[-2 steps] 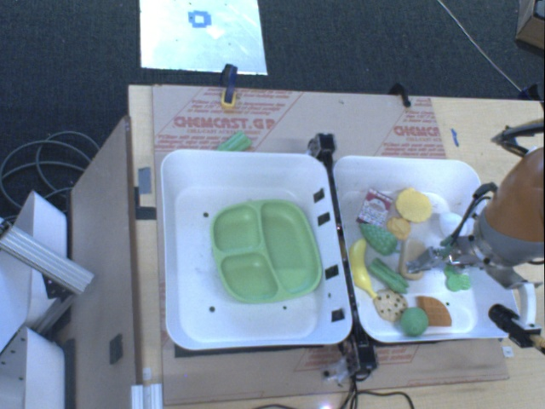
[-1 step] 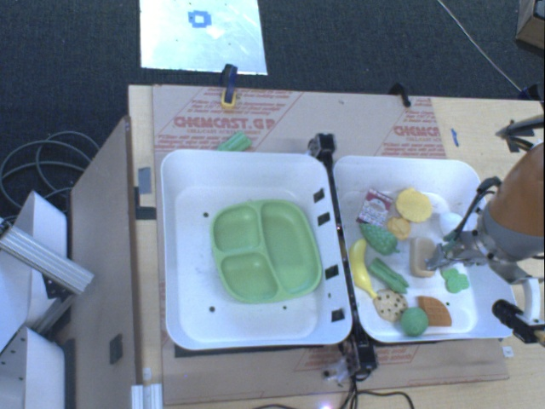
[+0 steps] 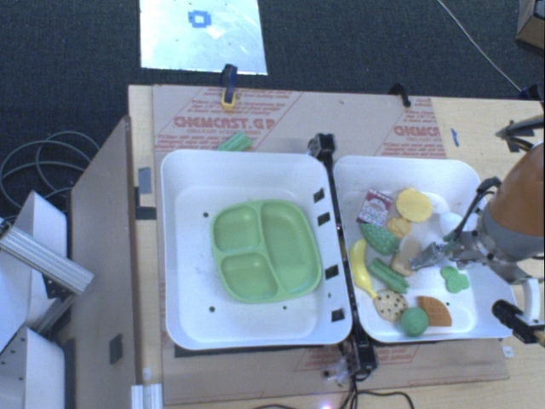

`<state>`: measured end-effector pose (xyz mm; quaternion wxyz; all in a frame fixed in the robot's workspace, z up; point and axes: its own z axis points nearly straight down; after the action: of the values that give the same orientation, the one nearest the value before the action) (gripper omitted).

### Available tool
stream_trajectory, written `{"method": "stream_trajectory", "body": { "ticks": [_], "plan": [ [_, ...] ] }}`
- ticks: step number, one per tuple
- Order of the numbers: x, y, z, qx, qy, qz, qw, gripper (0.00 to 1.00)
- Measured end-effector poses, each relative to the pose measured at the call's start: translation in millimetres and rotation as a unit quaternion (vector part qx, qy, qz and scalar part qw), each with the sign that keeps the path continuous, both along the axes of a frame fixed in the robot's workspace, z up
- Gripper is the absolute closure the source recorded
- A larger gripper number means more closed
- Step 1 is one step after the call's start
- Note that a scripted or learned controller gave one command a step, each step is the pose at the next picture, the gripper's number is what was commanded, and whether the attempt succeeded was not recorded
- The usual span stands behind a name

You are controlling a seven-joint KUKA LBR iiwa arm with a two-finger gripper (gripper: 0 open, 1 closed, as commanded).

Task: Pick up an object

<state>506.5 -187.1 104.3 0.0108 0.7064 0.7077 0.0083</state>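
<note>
The right bin (image 3: 464, 173) holds several toy foods. Among them are a yellow disc (image 3: 415, 204), a red and white packet (image 3: 375, 206), a dark green pickle (image 3: 379, 239), a banana (image 3: 361, 267), a cookie (image 3: 389, 305), a green ball (image 3: 415, 320), an orange slice (image 3: 436, 311) and a green leafy piece (image 3: 456, 279). My gripper (image 3: 420, 263) reaches in from the right and sits low in the middle of this bin, over a beige piece (image 3: 410, 249) and beside a green bean-like piece (image 3: 390, 275). I see nothing lifted in it.
The left bin (image 3: 192, 177) holds a light green divided plate (image 3: 265, 250). A black divider with clips (image 3: 334, 228) runs between the bins. The arm's grey body (image 3: 515, 228) covers the right bin's right side. A cable (image 3: 473, 37) lies on the dark floor behind the bench.
</note>
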Motion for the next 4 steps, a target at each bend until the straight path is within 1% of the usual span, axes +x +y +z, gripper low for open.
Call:
{"method": "stream_trajectory", "body": {
  "ticks": [1,2,3,4],
  "plan": [
    [12.8,44.6,-13.9,-0.0025,0.005,0.000,1.0000,0.00],
    [50.7,73.3,-13.4,-0.0012,0.006,0.002,1.0000,0.00],
    [133.1,51.8,-13.1,0.0001,0.004,0.003,1.0000,0.00],
    [135.8,8.0,-15.7,0.0024,0.009,0.000,1.0000,0.00]
  ]
}}
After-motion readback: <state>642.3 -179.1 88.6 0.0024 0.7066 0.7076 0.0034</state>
